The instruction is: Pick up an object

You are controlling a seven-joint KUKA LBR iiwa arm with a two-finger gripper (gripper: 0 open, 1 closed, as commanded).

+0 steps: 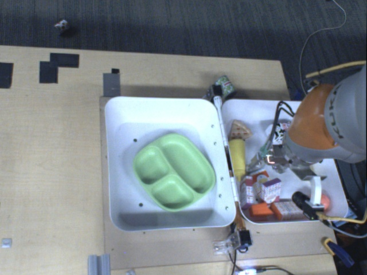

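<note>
I am observing the arm [332,125] reaching into the right bin [258,105], with the tool [274,159] hanging low over the middle of that bin. The wrist is blocking my sight of it, so I cannot tell how far the tool is open, and I am seeing nothing that I can confirm as held. The candidate things are all lying in this same bin. A yellow object [237,156] is lying lengthwise just beside the tool, on the side facing the left bin [120,153] and against the wall shared by the two bins. A tan wedge [240,132] is sitting at the far end of the yellow object, near the tool but apart from it. A small box [270,189] is standing just on the near side of the tool, and whether they are touching I cannot tell. An orange block [261,211] is lying beyond that box, at the bin's near wall. A green divided plate [174,171] is resting in the left bin, well apart from the tool. Both bins are sitting on the worktop [51,171].
</note>
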